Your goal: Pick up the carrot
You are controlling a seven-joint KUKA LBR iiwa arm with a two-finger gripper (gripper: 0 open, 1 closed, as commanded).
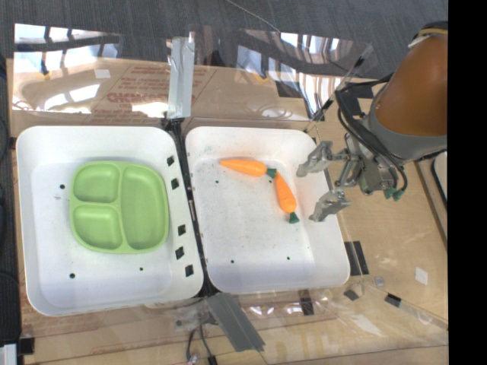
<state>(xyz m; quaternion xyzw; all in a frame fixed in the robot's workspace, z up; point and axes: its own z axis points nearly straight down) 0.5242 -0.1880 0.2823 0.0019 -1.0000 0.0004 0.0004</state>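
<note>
Two carrots [244, 166] [285, 195] lie in the right bin [251, 268] — tips nearly touching. The claw [319, 182] hangs spread at that bin's right rim, pinching nothing — just beside the nearer carrot.

The table [396, 265] is a light wood surface, partly covered at the rear by a sheet of brown cardboard [228, 90] with printed lettering and glare from overhead lighting. Two shallow white bins rest directly on it side by side, the left bin [30, 204] and the right bin [327, 257], with their adjacent walls touching along a dark seam fitted with black clips. Strips of grey tape [181, 74] run over the cardboard behind the seam, and another grey strip [236, 322] lies at the front edge below the right bin.
</note>
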